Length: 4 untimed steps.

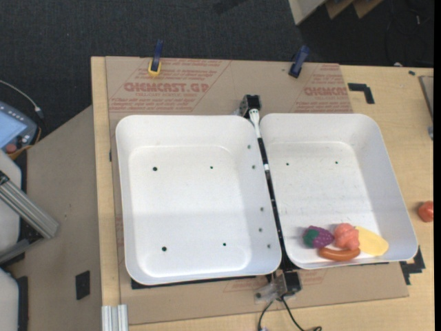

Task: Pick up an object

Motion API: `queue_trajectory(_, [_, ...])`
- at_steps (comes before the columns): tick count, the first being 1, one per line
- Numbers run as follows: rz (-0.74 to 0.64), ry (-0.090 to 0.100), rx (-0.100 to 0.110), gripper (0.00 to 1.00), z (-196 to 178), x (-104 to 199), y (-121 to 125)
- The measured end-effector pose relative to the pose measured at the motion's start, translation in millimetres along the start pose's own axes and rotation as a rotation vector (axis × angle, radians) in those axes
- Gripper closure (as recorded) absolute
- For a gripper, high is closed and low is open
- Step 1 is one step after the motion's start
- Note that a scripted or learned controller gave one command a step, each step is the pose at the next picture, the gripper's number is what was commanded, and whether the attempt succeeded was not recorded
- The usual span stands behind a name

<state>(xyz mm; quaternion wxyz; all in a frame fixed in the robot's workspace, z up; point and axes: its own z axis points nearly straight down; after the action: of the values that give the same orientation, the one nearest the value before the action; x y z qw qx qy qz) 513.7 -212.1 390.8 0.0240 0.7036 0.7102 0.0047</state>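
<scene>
Bench (207, 81) at frame centre, two white bins — toys (342, 242) clustered lower right, in the right bin (324, 126). Nothing lifted yet; whole pick remains. Hand state — can't tell.

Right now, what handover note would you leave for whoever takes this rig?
Gripper: not in the camera view, so its state is unknown.
Things: a purple piece, a pink piece, a yellow piece and an orange sausage-shaped piece are bunched at the near edge of the right bin. A small orange object lies on the bench outside the bins.
Done: nothing lifted.
Left: pick up an object.
</scene>
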Motion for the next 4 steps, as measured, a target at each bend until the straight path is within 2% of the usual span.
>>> queue_trajectory(1, [0.012,0.028,0.046,1.00,39.8,-11.4,-25.9])
queue_trajectory(4, [0.008,0.018,0.029,1.00,5.8,-12.9,-21.0])
